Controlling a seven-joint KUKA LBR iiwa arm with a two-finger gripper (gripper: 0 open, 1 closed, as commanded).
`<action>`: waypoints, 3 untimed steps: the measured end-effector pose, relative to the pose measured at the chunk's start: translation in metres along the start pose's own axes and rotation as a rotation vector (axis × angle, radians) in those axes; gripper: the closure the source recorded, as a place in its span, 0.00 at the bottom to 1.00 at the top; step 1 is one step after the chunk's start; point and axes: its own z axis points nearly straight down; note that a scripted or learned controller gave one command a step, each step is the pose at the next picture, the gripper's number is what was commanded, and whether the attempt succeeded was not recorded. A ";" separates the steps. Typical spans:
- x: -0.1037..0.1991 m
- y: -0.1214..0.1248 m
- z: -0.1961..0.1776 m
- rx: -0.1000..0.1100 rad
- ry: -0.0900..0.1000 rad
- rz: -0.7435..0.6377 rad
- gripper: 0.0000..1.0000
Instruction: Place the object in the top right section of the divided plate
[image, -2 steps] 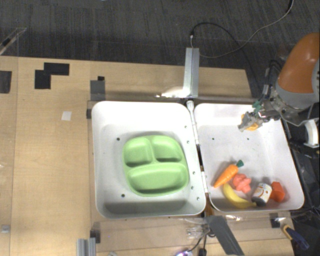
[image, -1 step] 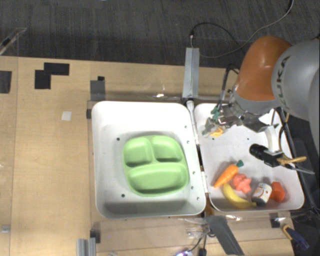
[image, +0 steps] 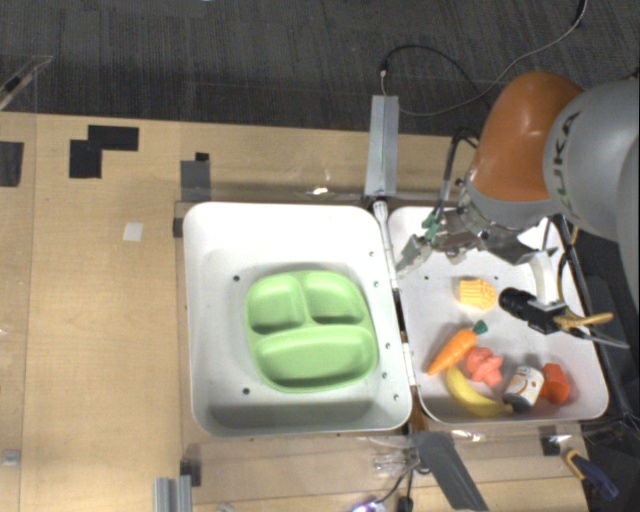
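Observation:
The green divided plate (image: 308, 332) lies in the left bin (image: 215, 260), with two small sections at the top and one wide section at the bottom. Nothing lies in its top right section (image: 334, 298). My gripper (image: 412, 251) hangs over the upper left corner of the right bin (image: 592, 398), close to the wall between the bins. I see nothing held in it. Below it in the right bin lie a yellow corn piece (image: 477, 293), an orange carrot (image: 452, 350), a banana (image: 470, 392), a pink toy (image: 484, 366), a small white jar (image: 524, 384) and a red tomato-like toy (image: 556, 386).
The grey arm with its orange band (image: 520, 130) covers the right bin's upper right. A metal post (image: 383, 150) stands behind the gap between the bins. The toys crowd the right bin's lower half.

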 end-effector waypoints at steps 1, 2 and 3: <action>0.000 0.002 -0.009 -0.003 0.000 -0.003 1.00; 0.100 0.021 -0.087 -0.002 0.001 0.020 1.00; 0.135 -0.036 -0.154 -0.002 0.000 -0.010 1.00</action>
